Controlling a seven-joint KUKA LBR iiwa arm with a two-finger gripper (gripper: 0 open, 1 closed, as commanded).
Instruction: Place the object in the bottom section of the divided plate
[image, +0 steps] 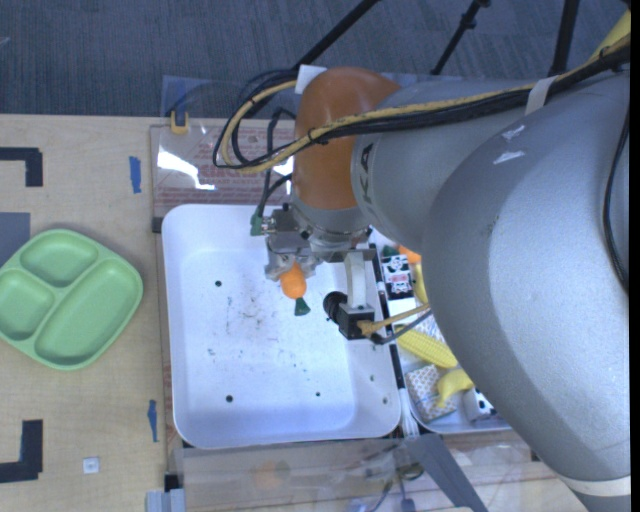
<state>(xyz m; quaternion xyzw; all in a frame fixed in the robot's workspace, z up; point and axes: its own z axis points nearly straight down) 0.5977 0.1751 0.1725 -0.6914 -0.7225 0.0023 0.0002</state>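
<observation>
The small orange toy carrot with a green tip (295, 288) hangs just under the jaws (289, 268) above the left white plastic bin (200, 380); whether they are clamped on it I cannot tell. It looks light, smooth and stiff, best pinched across its thick middle. The green moulded divided plate (68, 298) sits well left on the wooden counter (90, 420).

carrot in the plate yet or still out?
Out. The carrot hangs at the gripper over the left bin; the green plate sits on the bench, apart.

No legible text, labels, brands, numbers or signs anywhere in view.
</observation>
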